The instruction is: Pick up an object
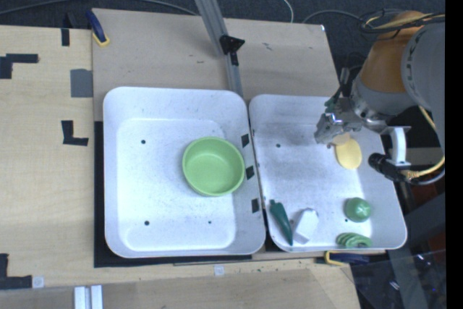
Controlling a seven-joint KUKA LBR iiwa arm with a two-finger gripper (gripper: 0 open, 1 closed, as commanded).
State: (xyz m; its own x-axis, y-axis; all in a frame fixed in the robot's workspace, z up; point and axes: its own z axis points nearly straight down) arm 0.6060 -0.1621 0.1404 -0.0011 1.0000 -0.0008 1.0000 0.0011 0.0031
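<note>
a robotics lab: a pale plywood bench point(166, 54) marked with black tape, two shallow white plastic bins point(130, 112), loose cables, and a grey-and-orange industrial arm point(405, 61).

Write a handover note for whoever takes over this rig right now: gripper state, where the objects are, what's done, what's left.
Gripper: low over the upper part of the right bin, beside the yellow piece; I cannot tell whether it is open or shut, and nothing visibly held.
Right bin: yellow piece near the gripper; green ball, green disc, white block and dark green tool along the near edge.
Left bin: green bowl.
Done: no pick confirmed.
Left: grasp and lift one object, likely the yellow piece.
</note>
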